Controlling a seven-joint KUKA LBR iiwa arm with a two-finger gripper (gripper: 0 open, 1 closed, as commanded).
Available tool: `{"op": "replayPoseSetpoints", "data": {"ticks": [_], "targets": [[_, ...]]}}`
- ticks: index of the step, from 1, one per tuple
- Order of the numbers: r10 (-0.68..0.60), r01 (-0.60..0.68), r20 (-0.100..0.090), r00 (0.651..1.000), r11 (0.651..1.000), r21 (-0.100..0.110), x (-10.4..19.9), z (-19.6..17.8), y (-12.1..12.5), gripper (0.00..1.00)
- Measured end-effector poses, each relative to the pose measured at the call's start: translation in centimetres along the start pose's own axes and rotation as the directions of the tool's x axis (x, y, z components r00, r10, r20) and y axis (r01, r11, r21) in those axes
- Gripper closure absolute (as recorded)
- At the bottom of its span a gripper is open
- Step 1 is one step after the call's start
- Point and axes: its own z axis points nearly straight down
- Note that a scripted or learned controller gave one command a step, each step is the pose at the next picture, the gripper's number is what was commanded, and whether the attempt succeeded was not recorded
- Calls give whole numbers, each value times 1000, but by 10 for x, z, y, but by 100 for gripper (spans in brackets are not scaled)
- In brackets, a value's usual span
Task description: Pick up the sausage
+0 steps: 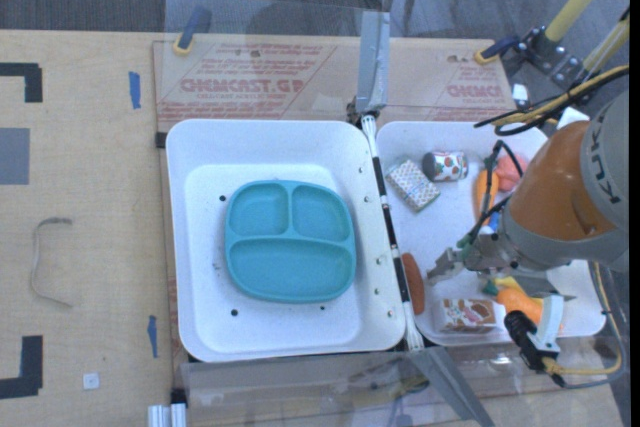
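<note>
With the sausage [412, 282] tight against the bin wall [394, 245], the hand [470, 258], finger state unclear, may jam or slip.

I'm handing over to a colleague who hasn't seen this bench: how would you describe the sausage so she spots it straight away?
Start at the right-hand white bin, the one the arm reaches over. Follow its left wall toward the near corner; the sausage lies lengthwise along that wall. It is a slim reddish-brown stick, unlike the printed packet to its right and the patterned box farther up.
</note>
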Motion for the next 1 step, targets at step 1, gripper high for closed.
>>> {"op": "replayPoseSetpoints", "data": {"ticks": [1], "targets": [[-148,148,-2,989,989,15,-2,-53,23,0]]}}
